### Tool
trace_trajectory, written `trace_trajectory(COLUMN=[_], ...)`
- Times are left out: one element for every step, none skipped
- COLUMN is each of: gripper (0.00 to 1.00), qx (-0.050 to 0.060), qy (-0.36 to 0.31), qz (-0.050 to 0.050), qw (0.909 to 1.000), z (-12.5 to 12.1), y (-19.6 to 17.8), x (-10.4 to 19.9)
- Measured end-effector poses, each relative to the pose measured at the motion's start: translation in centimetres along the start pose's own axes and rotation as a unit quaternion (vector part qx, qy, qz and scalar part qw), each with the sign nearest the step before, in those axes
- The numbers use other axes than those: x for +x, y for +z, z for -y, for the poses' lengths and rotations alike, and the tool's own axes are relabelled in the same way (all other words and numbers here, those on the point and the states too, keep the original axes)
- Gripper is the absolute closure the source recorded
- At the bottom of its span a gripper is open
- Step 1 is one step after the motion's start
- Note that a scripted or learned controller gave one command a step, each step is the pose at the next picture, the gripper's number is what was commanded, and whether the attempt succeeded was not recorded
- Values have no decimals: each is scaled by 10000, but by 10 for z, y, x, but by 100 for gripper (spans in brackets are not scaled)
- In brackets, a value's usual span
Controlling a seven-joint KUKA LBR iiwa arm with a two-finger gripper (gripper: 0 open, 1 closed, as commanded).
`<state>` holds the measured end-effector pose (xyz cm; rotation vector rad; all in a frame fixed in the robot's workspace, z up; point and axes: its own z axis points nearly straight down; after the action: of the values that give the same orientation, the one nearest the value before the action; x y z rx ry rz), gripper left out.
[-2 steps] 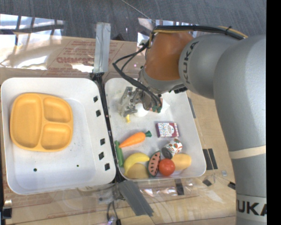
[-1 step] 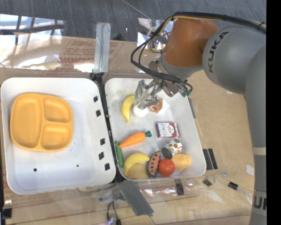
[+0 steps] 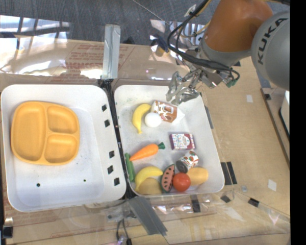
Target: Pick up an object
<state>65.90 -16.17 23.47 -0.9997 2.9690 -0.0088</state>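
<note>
1. The grey KUKA arm (image 3: 245,24), with its orange band, reaches in from the right and hangs over the far right corner of the right bin (image 3: 206,137).
2. The left bin (image 3: 92,182) carries an orange three-compartment tray (image 3: 45,132); it lies well apart from the gripper and offers little to grasp.
3. The right bin holds the toy food. A banana (image 3: 139,115) lies with its long axis running roughly from far to near, with a white egg (image 3: 153,120) touching its right side and a small brown-and-white carton (image 3: 164,111) just beside the egg.
4. Further toward the near edge sit a purple carton (image 3: 182,141), a carrot (image 3: 145,152) lying nearly crosswise, and a cluster at the near wall: a yellow fruit (image 3: 148,175), a watermelon slice (image 3: 168,177), a tomato (image 3: 181,181) and a potato-like piece (image 3: 198,175).
5. The gripper (image 3: 181,93) hangs just above and to the right of the brown-and-white carton, which is probably the nearest candidate; the move would be a short drop toward the near left.
6. Its metal fingers appear slightly spread, nothing is seen between them, and whether a tip touches the carton cannot be told.
</note>
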Motion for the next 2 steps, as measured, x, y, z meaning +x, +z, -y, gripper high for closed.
trace_trajectory(gripper=[100, 100], qx=[-28, -72], qy=[-2397, -4078], qz=[-4, -9], qw=[9708, 9130], z=[36, 33], y=[1, 40], x=[29, 31])
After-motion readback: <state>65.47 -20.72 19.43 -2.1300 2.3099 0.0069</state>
